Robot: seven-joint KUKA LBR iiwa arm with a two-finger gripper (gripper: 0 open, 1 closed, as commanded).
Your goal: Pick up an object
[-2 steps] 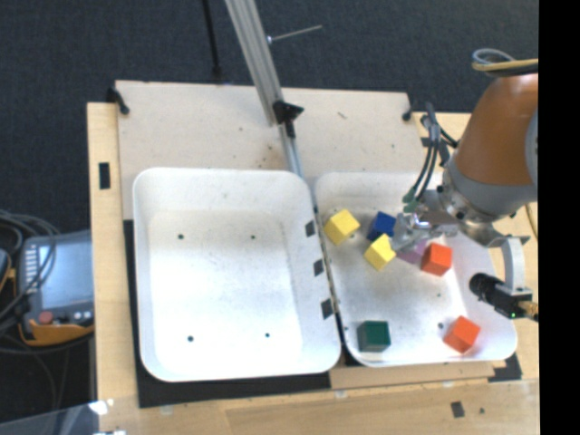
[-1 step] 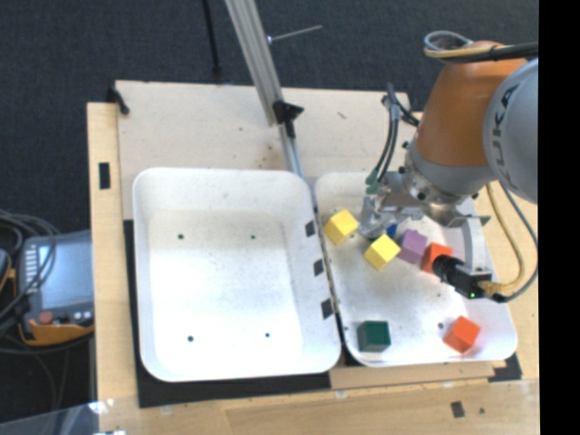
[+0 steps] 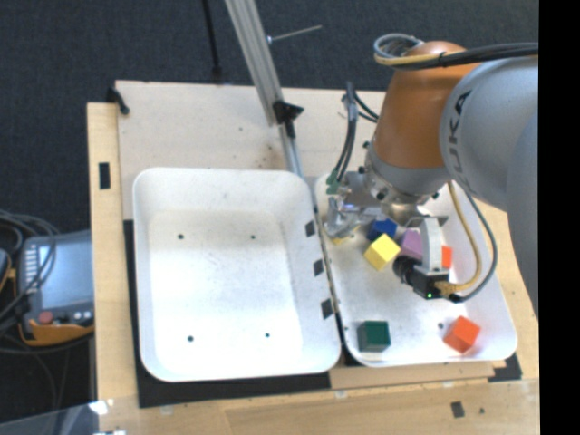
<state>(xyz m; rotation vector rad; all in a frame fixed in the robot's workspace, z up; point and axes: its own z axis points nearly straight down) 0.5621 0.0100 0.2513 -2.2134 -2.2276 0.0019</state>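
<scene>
My gripper [image 3: 341, 216] hangs low over the far left part of the right bin [image 3: 408, 352], close to the divide between the two bins. Just to its right lie a yellow cube [image 3: 381, 252], a blue block [image 3: 381, 231] partly under the wrist, and a pink piece [image 3: 413, 241]. A small pale yellow thing [image 3: 337, 236] sits right below the gripper. A green cube [image 3: 372, 335] and an orange cube [image 3: 462, 333] rest near the bin's front edge. The arm's grey and orange body hides the back of the bin.
The left bin [image 3: 227, 270] lies beside the right one on the wooden bench. A slanted aluminium rail [image 3: 258, 57] rises behind the bins. Cables and a small box with a green light [image 3: 426, 284] hang off the wrist over the right bin.
</scene>
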